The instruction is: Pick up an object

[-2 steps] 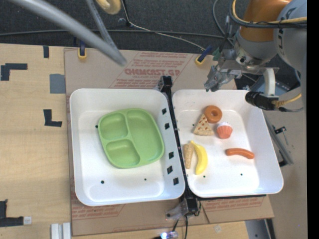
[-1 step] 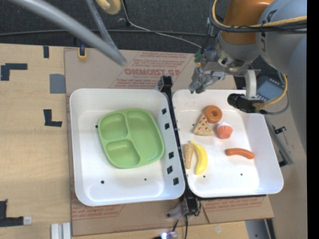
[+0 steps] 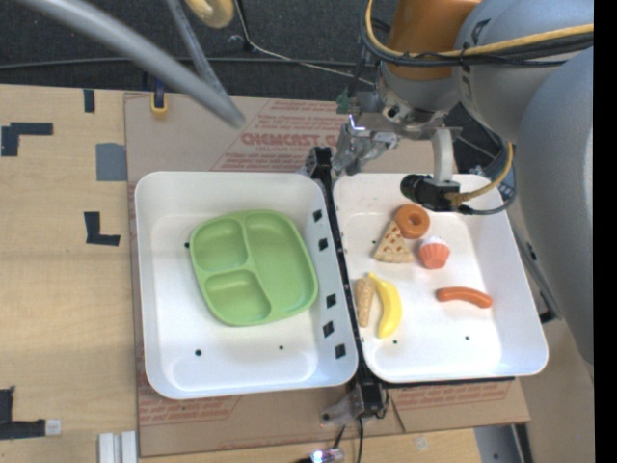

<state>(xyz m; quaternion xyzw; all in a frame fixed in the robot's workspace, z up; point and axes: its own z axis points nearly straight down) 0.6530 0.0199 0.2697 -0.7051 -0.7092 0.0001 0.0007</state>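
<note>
1. The gripper (image 3: 349, 148) hangs over the far rim of the right-hand shallow white plastic bin (image 3: 501, 350), close to the black divider where the two bins meet. Whether it is wide or narrow cannot be told from this view; nothing is seen held in it.

2. The toy foods all lie nearer the camera than the gripper and a little to its right in the picture. Closest are the round orange-brown toy doughnut (image 3: 414, 222) and the tan triangular toy pizza slice (image 3: 391, 245), which touch each other.

3. Just beyond those from the gripper sits the small pink toy cupcake (image 3: 435, 254). Farther still lie the yellow toy banana (image 3: 387, 307) beside a tan bread-like stick (image 3: 364, 300), and the orange-red toy sausage (image 3: 464, 298), which lies apart on its own.

4. The banana's long axis runs roughly away from the gripper, toward the camera; the sausage lies crosswise to that line.

5. The green three-compartment plastic plate (image 3: 254, 266) rests in the left-hand white bin (image 3: 154, 287), off to the gripper's other side, across the divider.

6. In my judgement no grasp has begun; a short move toward the camera and down would reach the doughnut first, though its contact with the pizza slice may crowd the grasp.
</note>
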